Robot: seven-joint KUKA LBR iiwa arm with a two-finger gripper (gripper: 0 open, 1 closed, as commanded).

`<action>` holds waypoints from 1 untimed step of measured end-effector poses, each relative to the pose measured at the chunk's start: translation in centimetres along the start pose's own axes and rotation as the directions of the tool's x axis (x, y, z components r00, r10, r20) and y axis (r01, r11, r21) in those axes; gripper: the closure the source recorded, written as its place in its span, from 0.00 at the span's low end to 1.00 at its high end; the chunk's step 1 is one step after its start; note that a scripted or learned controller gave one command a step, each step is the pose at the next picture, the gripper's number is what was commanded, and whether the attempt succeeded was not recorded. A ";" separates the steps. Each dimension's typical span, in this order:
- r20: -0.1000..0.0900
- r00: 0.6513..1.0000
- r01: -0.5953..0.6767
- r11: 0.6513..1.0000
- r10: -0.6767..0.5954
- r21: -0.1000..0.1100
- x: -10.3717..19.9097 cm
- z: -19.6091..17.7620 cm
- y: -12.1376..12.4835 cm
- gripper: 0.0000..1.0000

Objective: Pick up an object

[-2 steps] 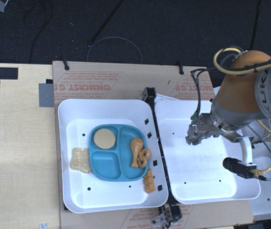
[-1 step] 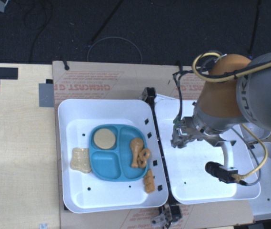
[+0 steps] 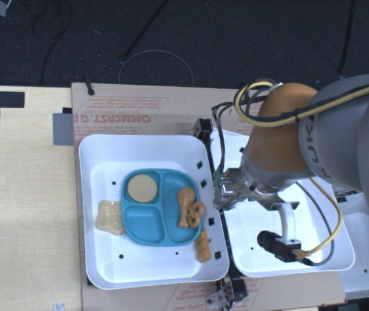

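In the left bin (image 3: pixel 100 264) lies a blue divided tray (image 3: pixel 148 229). A round tan disc (image 3: pixel 141 188) rests in its upper left compartment, and a twisted brown pretzel piece (image 3: pixel 189 207) lies in its right compartment. A pale bread-like slice (image 3: pixel 110 217) sits against the tray's left edge. A small brown chunk (image 3: pixel 203 247) lies just off the tray's lower right corner. My gripper (image 3: pixel 226 197) hangs low at the divider between the two bins, right of the pretzel piece, with nothing seen held in it.
The grey arm with its orange band (image 3: pixel 281 135) covers much of the right bin (image 3: pixel 330 261). Cardboard (image 3: pixel 132 112) lies under both bins. A wooden bench top (image 3: pixel 22 206) extends to the left.
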State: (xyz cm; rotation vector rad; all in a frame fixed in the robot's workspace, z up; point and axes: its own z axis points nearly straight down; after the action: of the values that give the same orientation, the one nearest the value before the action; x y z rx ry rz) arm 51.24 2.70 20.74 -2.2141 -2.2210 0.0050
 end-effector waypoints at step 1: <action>0.001 1.000 0.001 1.000 -0.001 -0.003 5.1 -1.5 -0.1 1.00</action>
State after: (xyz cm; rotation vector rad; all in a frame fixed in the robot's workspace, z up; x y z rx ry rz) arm 51.18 7.81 22.29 -2.2155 -2.2237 0.0031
